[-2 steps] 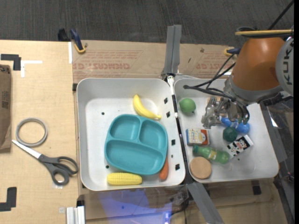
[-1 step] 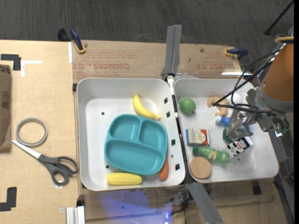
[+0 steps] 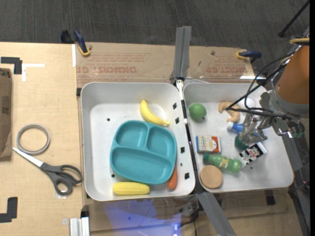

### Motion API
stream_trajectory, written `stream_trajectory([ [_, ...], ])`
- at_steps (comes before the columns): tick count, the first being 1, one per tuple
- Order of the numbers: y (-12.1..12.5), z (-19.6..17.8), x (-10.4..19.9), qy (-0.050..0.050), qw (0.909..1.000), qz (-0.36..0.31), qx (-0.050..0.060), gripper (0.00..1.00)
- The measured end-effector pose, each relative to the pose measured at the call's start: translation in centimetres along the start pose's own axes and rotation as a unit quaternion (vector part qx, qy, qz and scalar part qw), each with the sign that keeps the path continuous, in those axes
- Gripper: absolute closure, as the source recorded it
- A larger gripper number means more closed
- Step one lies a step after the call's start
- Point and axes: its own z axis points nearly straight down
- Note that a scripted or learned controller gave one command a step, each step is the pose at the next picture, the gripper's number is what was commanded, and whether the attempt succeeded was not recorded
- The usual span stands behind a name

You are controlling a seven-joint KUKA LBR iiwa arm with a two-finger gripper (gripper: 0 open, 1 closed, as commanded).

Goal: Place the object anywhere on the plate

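The hand point(image 3: 252, 132) hangs over crowded toys by the right bin's point(image 3: 280, 181) far right edge, its grip unclear to me, so it could snag two things before reaching the plate point(image 3: 142, 154).

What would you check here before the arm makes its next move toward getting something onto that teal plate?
1. Teal divided plate lies flat in the left bin: ok.
2. Plate compartments free to receive an object: ok; the banana, corn cob and carrot lie beside its rim.
3. Gripper is over the right bin, low among the items: ok.
4. Something held between its fingers: cannot tell; cables and clutter hide them.
5. Which object it targets: cannot tell; a dark green item and a black-and-white packet crowd beneath it.
6. Path across the divider between the bins: ok.
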Motion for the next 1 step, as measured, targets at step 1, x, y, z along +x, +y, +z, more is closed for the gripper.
stream_trajectory([
  [1,1.14,-1.38,-1.24,-0.001,0.9982,-0.060,0.000,1.00],
])
